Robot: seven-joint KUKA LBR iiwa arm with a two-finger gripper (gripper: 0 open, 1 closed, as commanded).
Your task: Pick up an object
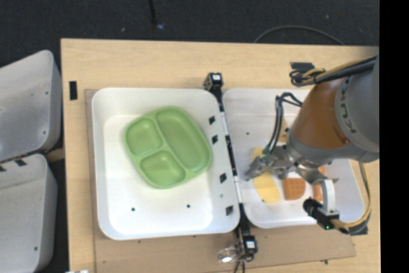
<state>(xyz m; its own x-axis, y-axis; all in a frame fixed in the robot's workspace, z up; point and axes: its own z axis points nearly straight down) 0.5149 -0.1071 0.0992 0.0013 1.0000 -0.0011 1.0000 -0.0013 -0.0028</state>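
A grey robot arm [332,121] with an orange band reaches down into the right white bin [246,105]. Its gripper [276,166] hangs low over the bin floor; whether it grips anything cannot be told. Just below the gripper lies a yellow block [267,190], with an orange block [294,188] beside it to the right. Far to the gripper's left, a green divided plate [167,146] rests in the left white bin [112,214].
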